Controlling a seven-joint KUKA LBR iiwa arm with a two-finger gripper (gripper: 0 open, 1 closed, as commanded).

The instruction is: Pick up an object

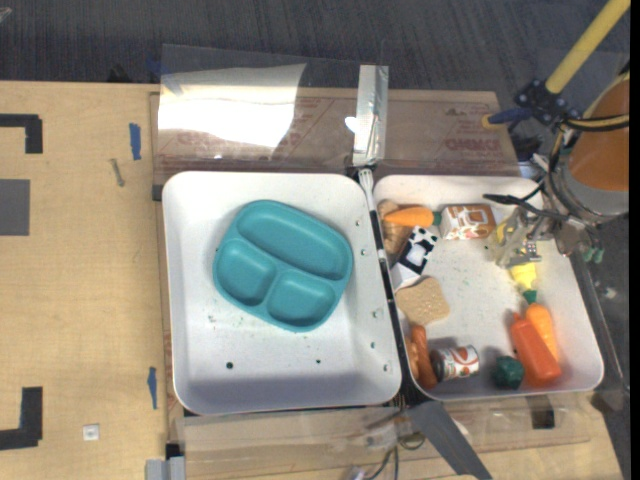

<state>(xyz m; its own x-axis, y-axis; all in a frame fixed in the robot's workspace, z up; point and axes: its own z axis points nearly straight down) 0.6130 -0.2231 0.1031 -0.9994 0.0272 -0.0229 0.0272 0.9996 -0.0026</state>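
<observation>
My gripper (522, 236) hangs over the upper right part of the right bin (470, 278), below the orange-banded wrist (605, 158). A small yellow item (524, 271) lies directly under it; whether the two touch I cannot tell. Elsewhere in this bin are an orange carrot (407, 215), a small printed packet (467, 222), a black-and-white piece (421, 248), a tan cracker (425, 300), a sausage (420, 355), a tin can (460, 361), a dark green lump (508, 371) and an orange bottle-shaped toy (537, 343).
The left bin (190, 318) holds a teal divided plate (284, 264). A ridge between the bins (385, 298) separates them. A clear plastic sheet (240, 113) and a metal bracket (370, 113) stand behind the bins. Cables (545, 103) run near the wrist.
</observation>
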